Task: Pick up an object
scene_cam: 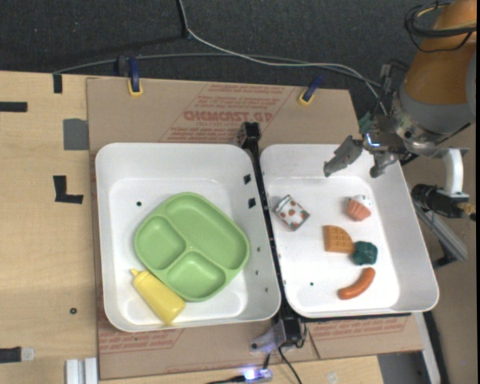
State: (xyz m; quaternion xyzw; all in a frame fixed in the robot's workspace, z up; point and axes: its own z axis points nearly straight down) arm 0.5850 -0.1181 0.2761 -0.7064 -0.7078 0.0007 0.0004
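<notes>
Fingers of the end effector point(358, 161) were spread wide and held nothing, poised over the right bin's point(416, 294) upper part, probably ready for a descent. Below lay a pink toy point(358, 208), waffle point(337, 238) and sausage point(357, 283), all unclaimed.

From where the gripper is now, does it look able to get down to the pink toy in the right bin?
Probably yes. The gripper is above the right bin, and the pink toy lies apart from the waffle piece, with nothing on top of it.
</notes>
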